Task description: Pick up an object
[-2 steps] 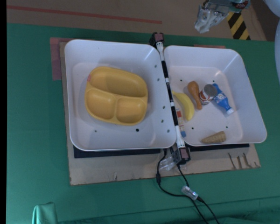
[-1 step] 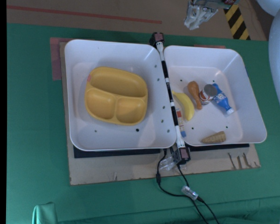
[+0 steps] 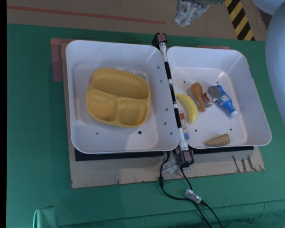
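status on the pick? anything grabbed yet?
Nothing looks picked yet. The pincer sits above the far edge of the right bin, with nothing visibly in it. Banana, drumstick, can, blue bottle and cone all lie in that bin. Descent and grasp remain.

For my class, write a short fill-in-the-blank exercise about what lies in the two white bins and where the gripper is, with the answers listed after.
1. The yellow divided tray lies in the ____ bin as the camera sees it.
2. The banana lies in the right bin, close to the ____ between the two bins.
3. The gripper hangs beyond the far edge of the ____ bin.
4. The blue bottle lies beside a small ____ with a red label.

Answers: left; divider; right; can
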Motion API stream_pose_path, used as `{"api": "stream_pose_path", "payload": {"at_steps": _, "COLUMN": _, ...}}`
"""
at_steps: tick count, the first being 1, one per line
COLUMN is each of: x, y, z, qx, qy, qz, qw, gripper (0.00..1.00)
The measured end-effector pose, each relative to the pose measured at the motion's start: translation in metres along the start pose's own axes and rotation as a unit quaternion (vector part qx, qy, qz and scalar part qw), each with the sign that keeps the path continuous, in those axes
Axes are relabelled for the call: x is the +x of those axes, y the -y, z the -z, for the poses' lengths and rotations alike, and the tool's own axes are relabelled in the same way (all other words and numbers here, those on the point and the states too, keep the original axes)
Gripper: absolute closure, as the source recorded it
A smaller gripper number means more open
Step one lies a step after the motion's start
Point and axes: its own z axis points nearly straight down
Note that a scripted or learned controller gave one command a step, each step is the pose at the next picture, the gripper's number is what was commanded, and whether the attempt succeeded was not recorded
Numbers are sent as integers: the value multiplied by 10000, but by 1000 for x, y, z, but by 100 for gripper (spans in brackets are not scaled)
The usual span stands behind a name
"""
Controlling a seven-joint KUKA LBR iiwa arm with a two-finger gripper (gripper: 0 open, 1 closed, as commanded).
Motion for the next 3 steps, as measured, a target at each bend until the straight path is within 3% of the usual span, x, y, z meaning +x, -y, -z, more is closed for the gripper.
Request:
{"api": "stream_pose_path", "payload": {"at_steps": 1, "x": -14, "y": 0, "z": -90, "qx": 23, "qy": 8, "qz": -7, "qw": 10000, "gripper": 100}}
{"api": "stream_pose_path", "payload": {"at_steps": 2, "x": -15, "y": -2, "z": -70, "qx": -48, "qy": 7, "qz": -30, "qw": 10000, "gripper": 100}}
{"api": "stream_pose_path", "payload": {"at_steps": 3, "x": 38, "y": 0, "z": -23, "qx": -5, "qy": -26, "qz": 17, "qw": 10000, "gripper": 100}}
